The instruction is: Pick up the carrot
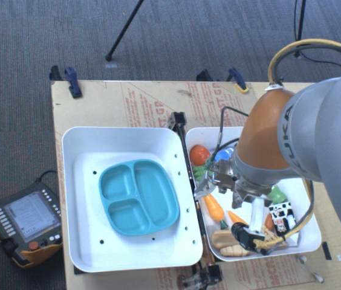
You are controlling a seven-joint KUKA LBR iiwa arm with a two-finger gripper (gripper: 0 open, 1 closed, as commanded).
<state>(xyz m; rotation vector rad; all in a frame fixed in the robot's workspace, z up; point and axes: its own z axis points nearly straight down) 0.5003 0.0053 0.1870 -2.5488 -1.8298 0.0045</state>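
A blue divided plate is sitting mid-floor in the left bin. The carrot is lying in the right bin, beside its left wall and toward the front edge. The gripper is hanging just above it; I cannot tell whether it is open or closed.

Even overhead light, soft shadows, slightly grainy

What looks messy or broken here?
Nothing looks broken or spilled. The blue plate lies a little crooked in the left bin, and the carrot sits among crowded toys in the right bin.
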